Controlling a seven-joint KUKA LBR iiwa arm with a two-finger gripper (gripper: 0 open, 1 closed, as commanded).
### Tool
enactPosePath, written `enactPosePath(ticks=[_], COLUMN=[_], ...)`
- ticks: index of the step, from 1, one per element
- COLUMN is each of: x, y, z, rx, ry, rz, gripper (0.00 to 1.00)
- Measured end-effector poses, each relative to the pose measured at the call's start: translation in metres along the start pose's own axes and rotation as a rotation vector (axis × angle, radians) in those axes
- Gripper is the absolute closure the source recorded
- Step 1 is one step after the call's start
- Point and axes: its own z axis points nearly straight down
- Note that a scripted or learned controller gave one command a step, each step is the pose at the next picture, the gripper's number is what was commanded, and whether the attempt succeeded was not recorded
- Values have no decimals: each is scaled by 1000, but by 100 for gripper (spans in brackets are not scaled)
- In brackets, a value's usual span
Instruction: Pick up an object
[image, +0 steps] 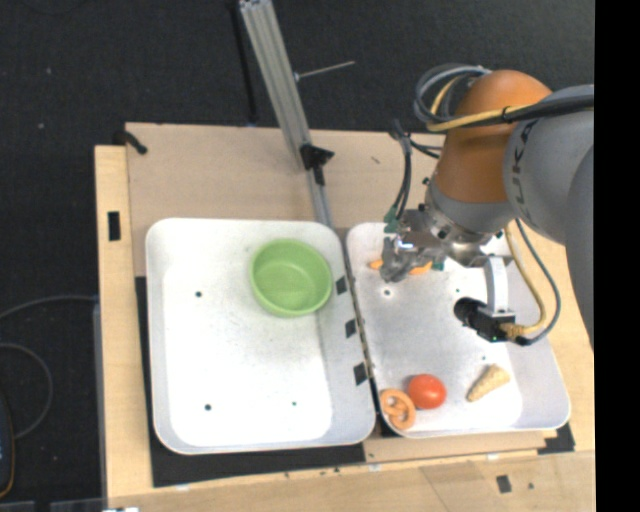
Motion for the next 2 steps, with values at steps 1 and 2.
enactPosePath(ticks=[1, 2], x=[43, 90], y=[-1, 8], z=[1, 0], rx=[1, -2], ry=[1, 0], rz=[1, 0], gripper=[100, 100])
